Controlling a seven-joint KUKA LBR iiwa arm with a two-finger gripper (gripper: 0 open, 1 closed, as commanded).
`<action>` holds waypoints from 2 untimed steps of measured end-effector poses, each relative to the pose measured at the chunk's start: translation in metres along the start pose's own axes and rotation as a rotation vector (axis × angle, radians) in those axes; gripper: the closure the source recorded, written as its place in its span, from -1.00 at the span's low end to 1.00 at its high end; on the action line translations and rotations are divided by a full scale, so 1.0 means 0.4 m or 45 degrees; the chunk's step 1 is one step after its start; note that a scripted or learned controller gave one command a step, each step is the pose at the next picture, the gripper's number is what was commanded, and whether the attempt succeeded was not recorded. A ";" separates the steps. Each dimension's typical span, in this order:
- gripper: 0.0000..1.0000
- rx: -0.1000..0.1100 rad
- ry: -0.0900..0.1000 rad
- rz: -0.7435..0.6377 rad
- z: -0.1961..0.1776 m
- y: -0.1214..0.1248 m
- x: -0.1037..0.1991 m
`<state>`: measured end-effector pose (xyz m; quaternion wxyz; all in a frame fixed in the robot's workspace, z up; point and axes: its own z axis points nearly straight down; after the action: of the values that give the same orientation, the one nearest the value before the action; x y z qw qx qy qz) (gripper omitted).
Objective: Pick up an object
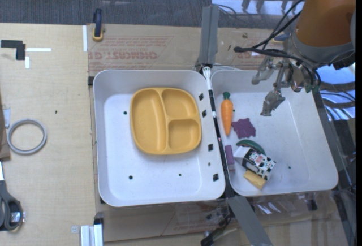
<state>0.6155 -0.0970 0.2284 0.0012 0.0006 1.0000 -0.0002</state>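
Orange carrot (226, 116), green top; lies beside purple piece (244, 126).

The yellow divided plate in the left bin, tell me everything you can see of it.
The yellow divided plate looks like matte plastic, a rounded square with three compartments: one long one on its left side and two smaller ones on its right. It lies flat and right way up on the floor of the shallow white left bin, towards the back. Its compartments hold nothing.

Bright, even overhead light, soft shadows, glare on the white bins (107, 182)
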 end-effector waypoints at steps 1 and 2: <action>-1.00 0.001 0.003 0.286 0.092 0.076 0.148; -1.00 0.002 0.001 0.587 0.092 0.134 0.096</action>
<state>0.5774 -0.0434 0.1915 0.0010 0.2291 0.9734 -0.0005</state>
